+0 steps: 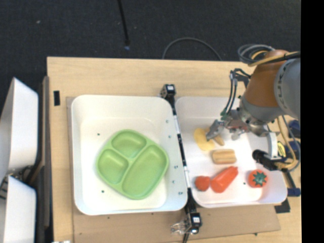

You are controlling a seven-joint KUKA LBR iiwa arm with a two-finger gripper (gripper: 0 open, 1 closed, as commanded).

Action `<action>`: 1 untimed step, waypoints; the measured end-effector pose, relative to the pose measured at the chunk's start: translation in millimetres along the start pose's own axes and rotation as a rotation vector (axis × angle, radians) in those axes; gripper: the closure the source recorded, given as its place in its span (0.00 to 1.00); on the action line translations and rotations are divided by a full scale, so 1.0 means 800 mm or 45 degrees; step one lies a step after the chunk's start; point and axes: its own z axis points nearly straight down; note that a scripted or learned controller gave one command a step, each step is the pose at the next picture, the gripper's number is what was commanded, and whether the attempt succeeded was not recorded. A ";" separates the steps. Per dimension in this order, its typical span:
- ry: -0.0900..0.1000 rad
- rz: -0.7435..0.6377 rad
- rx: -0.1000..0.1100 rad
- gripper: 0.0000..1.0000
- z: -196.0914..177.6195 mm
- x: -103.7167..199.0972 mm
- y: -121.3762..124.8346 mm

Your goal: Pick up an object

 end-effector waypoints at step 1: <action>0.001 0.002 -0.010 1.00 -0.018 0.000 0.003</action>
